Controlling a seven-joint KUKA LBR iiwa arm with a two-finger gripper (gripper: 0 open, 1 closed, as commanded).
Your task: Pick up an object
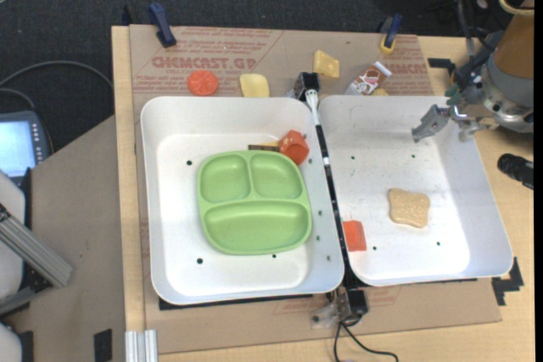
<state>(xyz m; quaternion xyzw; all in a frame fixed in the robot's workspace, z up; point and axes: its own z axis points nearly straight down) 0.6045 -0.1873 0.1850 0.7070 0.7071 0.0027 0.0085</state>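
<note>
Camera view: arm reaches from right, pincer (431,124) over right bin (373,258); finger state unclear.

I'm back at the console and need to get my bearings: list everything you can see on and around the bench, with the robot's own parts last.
Bins: 2, white, side by side on the bench.
Divided plate: 1, green, left bin.
Small cup-like item: 1, orange-red, left bin, at the plate's far right corner.
Toast-shaped piece: 1, tan, right bin.
Block: 1, orange, right bin's left edge.
Disc: 1, orange, board behind left bin.
Pale pieces: 2, yellow, behind bins.
Packet: 1, red-white, behind right bin.
Clamps: 2, blue, board's far edge.
Arm: 1, grey and orange, right.
Hand: 1, grey, over right bin's far side.
</note>
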